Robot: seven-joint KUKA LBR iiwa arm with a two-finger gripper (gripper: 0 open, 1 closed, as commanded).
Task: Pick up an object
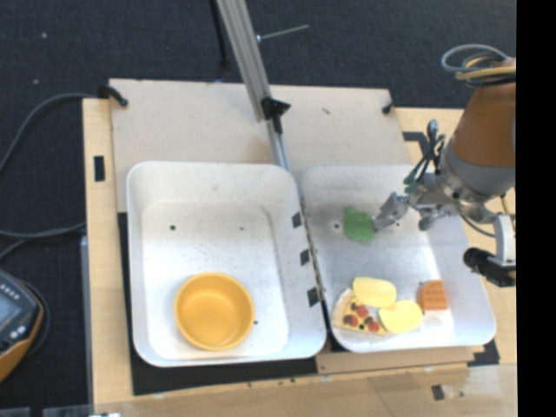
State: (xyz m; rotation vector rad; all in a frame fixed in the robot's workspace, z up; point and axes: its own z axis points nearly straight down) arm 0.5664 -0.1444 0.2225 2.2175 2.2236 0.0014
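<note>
White bins (217, 181) on bench (200, 120), floor apparently dark carpet (87, 24)

We look down from one fixed camera set high above the bench (217, 129), tilted so the far edge sits at the top of our frame and the near edge at the bottom. We stand far enough back to take in both bins whole, the left bin (148, 189) and the right bin (469, 320), plus dark floor beyond. The arm (482, 137) enters from our right.
</note>
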